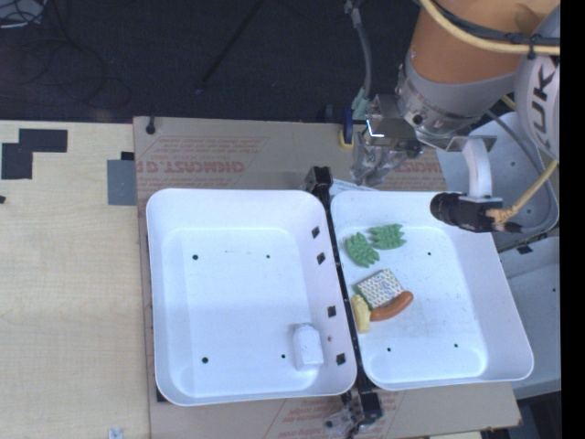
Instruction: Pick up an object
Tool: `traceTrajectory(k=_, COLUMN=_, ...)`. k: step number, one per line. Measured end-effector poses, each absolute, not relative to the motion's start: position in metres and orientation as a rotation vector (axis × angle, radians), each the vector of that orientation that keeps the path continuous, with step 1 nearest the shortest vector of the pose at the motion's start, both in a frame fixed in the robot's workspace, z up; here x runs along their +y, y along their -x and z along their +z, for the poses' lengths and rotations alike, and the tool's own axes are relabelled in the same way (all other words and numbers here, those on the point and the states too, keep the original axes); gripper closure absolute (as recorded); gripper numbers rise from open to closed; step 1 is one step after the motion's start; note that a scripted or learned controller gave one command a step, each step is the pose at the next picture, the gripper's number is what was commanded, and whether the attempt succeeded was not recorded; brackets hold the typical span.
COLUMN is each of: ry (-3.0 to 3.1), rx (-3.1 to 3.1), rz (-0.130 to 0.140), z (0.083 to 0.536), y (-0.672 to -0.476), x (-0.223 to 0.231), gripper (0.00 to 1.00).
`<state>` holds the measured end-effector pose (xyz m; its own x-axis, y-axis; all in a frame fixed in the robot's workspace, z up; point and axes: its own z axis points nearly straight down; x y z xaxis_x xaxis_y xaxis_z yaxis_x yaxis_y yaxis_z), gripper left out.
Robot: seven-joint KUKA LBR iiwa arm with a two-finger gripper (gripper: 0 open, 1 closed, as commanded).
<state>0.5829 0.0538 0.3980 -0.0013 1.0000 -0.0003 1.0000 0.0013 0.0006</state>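
Lying in the right bin [475, 337], five small items are clustering near its left wall: two green leafy pieces, one [362, 250] lower left and one [388, 236] upper right, almost touching; below them a checkered block [379, 287], a red sausage [392, 306] touching the block's lower right edge, and a yellow piece [362, 315] sitting just left of the sausage against the bin divider. One white object [307, 345] is resting in the left bin [183, 245], near its lower right corner, hard to make out against the white floor. Two bins in all, sitting side by side on a brown board [228, 158].

The gripper [377, 165] is hanging above the far rim of the right bin, near its upper left corner, up and slightly left of the green pieces and well apart from every item. Nothing is showing between the fingers; they are looking close together, but the blur is making the gap hard to judge, so I cannot tell their state. The arm [466, 44] with its orange band is reaching in from the upper right.
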Motion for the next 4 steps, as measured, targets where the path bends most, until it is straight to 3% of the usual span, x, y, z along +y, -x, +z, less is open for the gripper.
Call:
traceTrajectory(k=2, ry=-2.218, rx=2.227, rz=-0.003, z=0.441, y=-0.534, x=0.205, gripper=1.00)
traceTrajectory(k=3, ry=-2.220, rx=2.224, rz=-0.003, z=0.490, y=-0.519, x=0.244, gripper=1.00)
traceTrajectory(k=4, ry=-2.221, rx=2.220, rz=0.000, z=0.540, y=-0.556, x=0.228, gripper=1.00)
